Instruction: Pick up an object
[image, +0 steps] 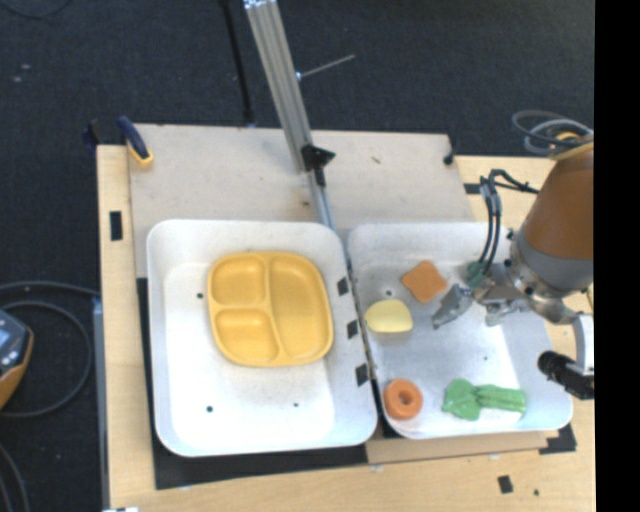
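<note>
No legible brand or label anywhere; grey arm w/ orange band (562, 215) reaching in from the right, gripper (470, 305) slanted low over the right bin (520, 412), jaws spread, nothing between them. Just up-left of the jaws, apart: flat orange block (425, 281); just left, pale yellow rounded lump (388, 317); below-left near the bin's front, orange ring (404, 398); below, knobbly green toy (482, 398). Far left of the jaws, in the left bin (180, 420): glossy yellow three-compartment tray (270, 307).
</note>
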